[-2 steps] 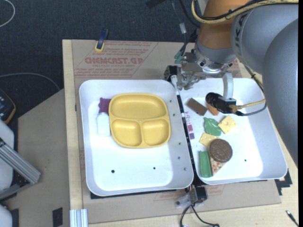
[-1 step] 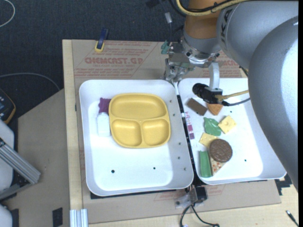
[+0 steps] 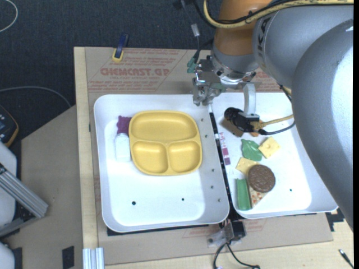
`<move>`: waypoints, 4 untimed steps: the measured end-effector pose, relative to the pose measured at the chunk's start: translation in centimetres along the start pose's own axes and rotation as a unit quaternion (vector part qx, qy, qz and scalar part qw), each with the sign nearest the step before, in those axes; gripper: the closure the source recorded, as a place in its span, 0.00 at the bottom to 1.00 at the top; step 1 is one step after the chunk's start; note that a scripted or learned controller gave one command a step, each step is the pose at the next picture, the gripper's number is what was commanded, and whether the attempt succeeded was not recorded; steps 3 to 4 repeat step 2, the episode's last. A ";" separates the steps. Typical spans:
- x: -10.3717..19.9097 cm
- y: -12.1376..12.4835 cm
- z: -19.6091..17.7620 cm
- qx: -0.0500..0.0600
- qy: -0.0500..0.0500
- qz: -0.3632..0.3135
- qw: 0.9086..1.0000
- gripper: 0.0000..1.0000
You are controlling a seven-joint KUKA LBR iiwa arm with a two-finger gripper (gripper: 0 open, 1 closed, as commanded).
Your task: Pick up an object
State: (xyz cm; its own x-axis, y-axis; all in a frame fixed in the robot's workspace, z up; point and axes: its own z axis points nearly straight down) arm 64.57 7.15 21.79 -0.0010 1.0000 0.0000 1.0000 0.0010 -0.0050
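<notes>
While the tool [image 3: 203, 94] is held over the far edge of the two bins, near the rim between them, nothing is seen between its fingers; whether they are open or closed cannot be told. A yellow divided plate [image 3: 166, 141] is laid in the left bin [image 3: 151, 209], with a small white bottle [image 3: 122, 148] just beside its left side. In the right bin [image 3: 291, 198], a brown round cookie [image 3: 261, 179], a green stick [image 3: 242, 193] and yellow cheese pieces [image 3: 270, 148] are gathered near the dividing rim, probably so that they can be reached easily.
</notes>
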 end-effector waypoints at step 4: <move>-1.2 0.7 -0.3 -0.001 0.000 0.001 1.000 1.00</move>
